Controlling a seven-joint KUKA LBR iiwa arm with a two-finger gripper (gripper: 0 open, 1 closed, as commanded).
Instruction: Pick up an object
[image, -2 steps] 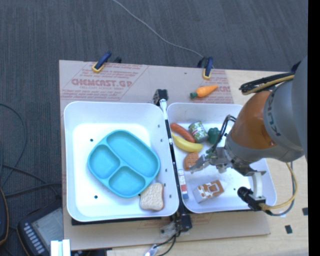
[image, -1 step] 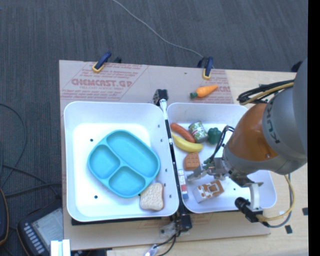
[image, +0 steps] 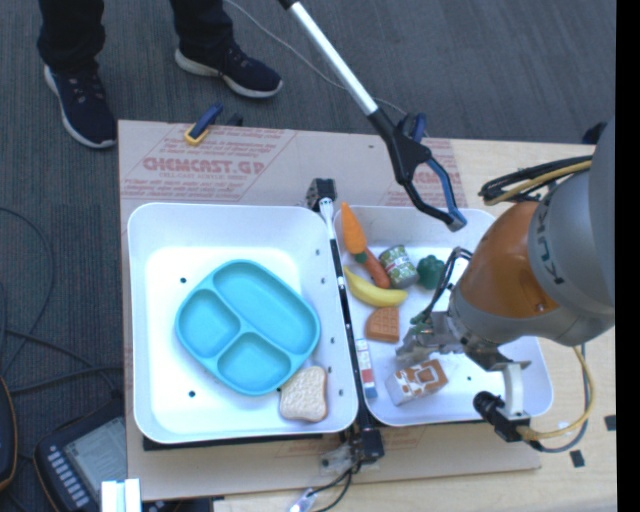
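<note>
**Hand low in the right bin, right over the waffle-like toy**

While the grey arm (image: 560, 270) with its orange band reaches in from the right, the hand (image: 425, 345) sits down low in the right bin (image: 530, 385), right above a small brown-and-white waffle-like toy (image: 418, 380). The hand's tip looks to be touching or just over that toy's upper edge, but whether the fingers are spread or closed is hidden by the wrist, so I cannot tell, and nothing is plainly seen held between them.

Just beside the hand, toward the bin divider, lies an orange cracker-like piece (image: 383, 324). Above that, a yellow banana (image: 373, 291) rests against a carrot (image: 356, 240) that runs along the divider. A small green-labelled can (image: 398, 264) and a dark green vegetable toy (image: 430, 270) sit near the bin's far side, just beyond the hand.

Over in the left bin (image: 150, 250), a blue divided plate (image: 247, 325) lies flat in the middle, and a pale slice of bread (image: 304, 394) rests at its near right corner, touching the plate's rim.

Across the top, a reach-grabber tool (image: 400, 135) with a white shaft and black-and-blue claw slants down toward the right bin's far edge. Both bins stand on a cardboard-covered surface (image: 210, 165), where a little blue-and-yellow item (image: 203, 123) lies near the far left corner. Two dark shoes (image: 80, 105) stand on the carpet beyond.
</note>
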